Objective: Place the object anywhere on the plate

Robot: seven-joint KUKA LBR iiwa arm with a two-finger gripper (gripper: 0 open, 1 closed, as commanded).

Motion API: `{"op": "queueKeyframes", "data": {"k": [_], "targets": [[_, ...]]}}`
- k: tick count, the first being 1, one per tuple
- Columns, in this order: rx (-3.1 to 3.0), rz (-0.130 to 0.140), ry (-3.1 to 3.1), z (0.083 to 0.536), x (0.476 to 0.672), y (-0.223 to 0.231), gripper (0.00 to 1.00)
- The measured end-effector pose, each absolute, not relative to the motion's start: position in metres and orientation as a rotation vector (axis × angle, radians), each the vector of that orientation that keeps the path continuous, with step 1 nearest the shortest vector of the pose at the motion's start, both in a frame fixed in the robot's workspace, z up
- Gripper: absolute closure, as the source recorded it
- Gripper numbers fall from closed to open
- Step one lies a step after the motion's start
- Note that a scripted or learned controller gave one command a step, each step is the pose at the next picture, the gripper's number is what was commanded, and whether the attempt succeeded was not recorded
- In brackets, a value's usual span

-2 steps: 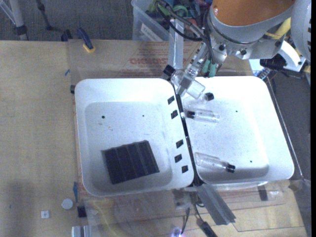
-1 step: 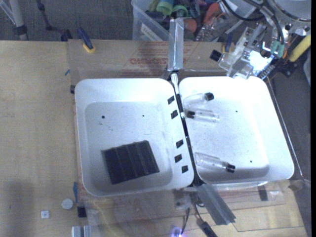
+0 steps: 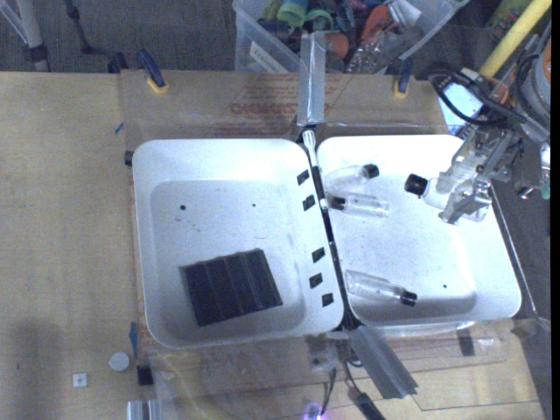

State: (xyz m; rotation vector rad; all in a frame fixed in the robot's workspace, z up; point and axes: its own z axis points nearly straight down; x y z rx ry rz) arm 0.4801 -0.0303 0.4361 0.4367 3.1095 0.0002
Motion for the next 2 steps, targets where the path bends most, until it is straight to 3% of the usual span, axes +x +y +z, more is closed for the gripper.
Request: {"op": "queueKeyframes", "data": {"k": [1,2], "targets": [[0.418,0.002,3.112,0.397,0.537,0.077,1.0],[0.132,0.002,3.132,0.436,0.48,0.041,1.0]]}}
